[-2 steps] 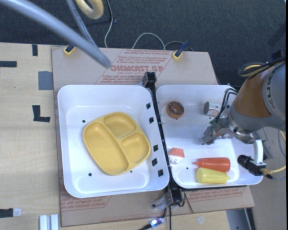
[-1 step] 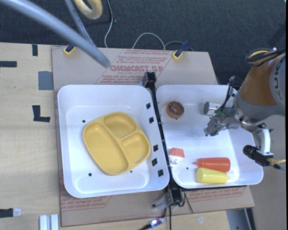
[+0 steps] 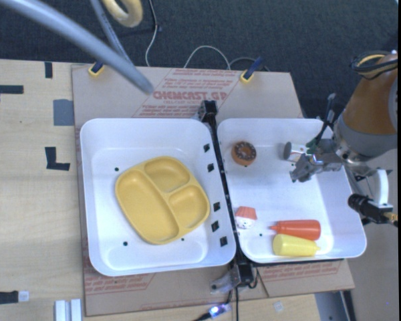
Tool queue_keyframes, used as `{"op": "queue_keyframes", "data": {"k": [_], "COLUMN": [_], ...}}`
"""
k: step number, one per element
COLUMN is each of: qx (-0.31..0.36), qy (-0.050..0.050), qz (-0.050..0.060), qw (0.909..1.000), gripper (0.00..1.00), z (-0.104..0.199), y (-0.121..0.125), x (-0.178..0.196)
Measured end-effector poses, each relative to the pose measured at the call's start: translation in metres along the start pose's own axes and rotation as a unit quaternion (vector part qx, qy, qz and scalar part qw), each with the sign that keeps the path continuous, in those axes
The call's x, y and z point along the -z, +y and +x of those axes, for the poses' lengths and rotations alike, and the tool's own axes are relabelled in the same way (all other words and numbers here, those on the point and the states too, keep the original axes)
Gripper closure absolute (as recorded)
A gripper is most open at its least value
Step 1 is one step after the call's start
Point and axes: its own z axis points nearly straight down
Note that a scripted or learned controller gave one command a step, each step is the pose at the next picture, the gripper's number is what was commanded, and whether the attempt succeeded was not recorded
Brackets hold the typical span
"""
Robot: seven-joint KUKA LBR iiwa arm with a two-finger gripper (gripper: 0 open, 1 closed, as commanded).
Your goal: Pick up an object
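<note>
2 white bins sit side by side; the right bin (image 3: 334, 199) holds a donut (image 3: 244, 152), a small red-and-white piece (image 3: 245, 217), a red bottle (image 3: 297, 229) and a yellow bottle (image 3: 295, 246). We see the gripper (image 3: 299, 163) poised over bare floor right of the donut, grasping nothing; whether it is released or clenched we cannot tell. We advise centring over 1 isolated object, the donut, before descending.

Glossy white plastic bins (image 3: 97, 179) hold a matt yellow plastic tray (image 3: 162, 198).
</note>
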Motion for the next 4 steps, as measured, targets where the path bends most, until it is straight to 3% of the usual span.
{"op": "queue_keyframes", "data": {"k": [1,4], "qx": [0.0,0.002], "qy": [0.0,0.001], "qz": [-0.001,0.002], "qw": [1.0,1.0], "gripper": [1.0,1.0], "z": [0.0,0.172], "y": [0.001,0.036], "x": [0.046,0.026]}}
